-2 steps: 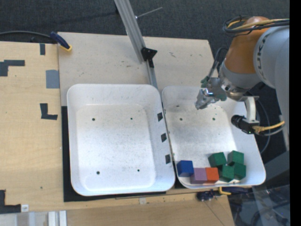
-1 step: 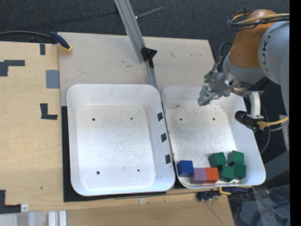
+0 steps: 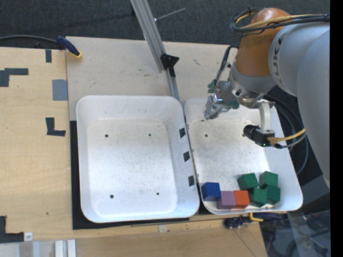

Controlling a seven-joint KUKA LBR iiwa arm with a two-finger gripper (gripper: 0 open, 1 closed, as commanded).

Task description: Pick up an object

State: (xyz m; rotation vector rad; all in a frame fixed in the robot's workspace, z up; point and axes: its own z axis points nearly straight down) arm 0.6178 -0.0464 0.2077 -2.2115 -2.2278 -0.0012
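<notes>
I see the gripper (image 3: 213,111) hanging over the right bin (image 3: 225,143) at its twelve o'clock rim; whether it is parted or closed I cannot tell; the blocks, blue (image 3: 210,190), purple (image 3: 228,198), orange (image 3: 241,198) and green (image 3: 260,187), cluster at the bin's five o'clock corner, well apart from it; the left bin (image 3: 131,154) sits alongside on the worktop (image 3: 32,143).

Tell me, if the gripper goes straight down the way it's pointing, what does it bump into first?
Probably just the bare floor of the right bin. The gripper points down near that bin's far end, while the blocks sit at the near end. Depth is hard to judge.
</notes>
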